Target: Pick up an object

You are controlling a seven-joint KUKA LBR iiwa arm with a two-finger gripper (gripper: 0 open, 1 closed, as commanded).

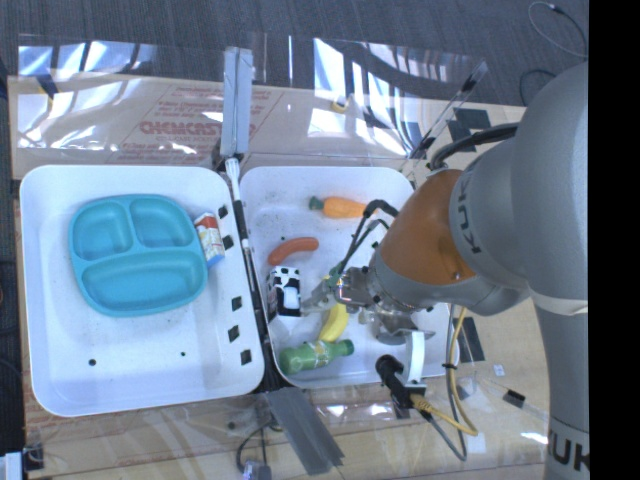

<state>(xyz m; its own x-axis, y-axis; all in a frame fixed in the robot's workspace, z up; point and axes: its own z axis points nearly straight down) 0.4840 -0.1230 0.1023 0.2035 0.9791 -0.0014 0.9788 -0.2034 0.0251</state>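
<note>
A bench (pixel 150 118) covered with glossy, reflective sheeting carried two shallow white bins side by side, with dark carpet beyond its far edge. In the left bin (pixel 60 368) a blue divided plate (pixel 137 253) lay toward the far side, and a small red-and-white container (pixel 210 239) leaned just beside the plate's right rim, close to the wall shared by the bins.

The right bin (pixel 270 188) held the loose pieces: a black-and-white toy (pixel 286 290) near the shared wall, a red sausage (pixel 293 250) just beyond it, an orange carrot (pixel 340 207) at the far side, a yellow banana (pixel 334 322) in the middle, and a green bottle (pixel 314 354) lying on its side along the near wall, its end touching the banana.

The arm (pixel 520 198) reached in from the right, its orange band over the bin's right half. The gripper (pixel 345 290) hung low just above the banana's far end; whether it was open or closed could not be told, since the wrist body covered it, and nothing was visibly held.

The banana looked like the likeliest target. To do this well, the grip should probably centre across the banana's narrow width rather than along its curve, and descend straight, away from the bottle pressed against its near end. The lift ought to be slow enough to show whether the fruit had truly come along.
</note>
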